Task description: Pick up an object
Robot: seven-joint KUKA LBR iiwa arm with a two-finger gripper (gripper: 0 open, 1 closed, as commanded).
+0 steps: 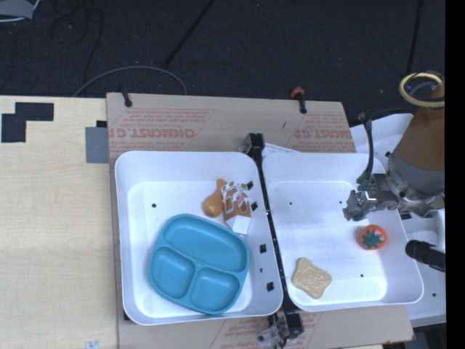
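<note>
In the right bin (pixel 327 195) a small orange ball-like toy with a green top (pixel 371 237) lies near the right wall, and a tan toast-shaped piece (pixel 311 278) lies at the front. My gripper (pixel 357 206) hangs over the right bin's right side, just up and left of the orange toy. Nothing shows between its fingers. The left bin (pixel 138 195) holds a blue divided plate (pixel 197 262) and, behind it, a brown and white gingerbread-like toy (pixel 229 199).
A black divider (pixel 263 217) runs between the two bins. The arm's grey and orange body (pixel 425 144) looms over the right bin's far right edge. Cardboard (pixel 218 126) lies under the bins, and a wooden bench top (pixel 51 231) extends to the left.
</note>
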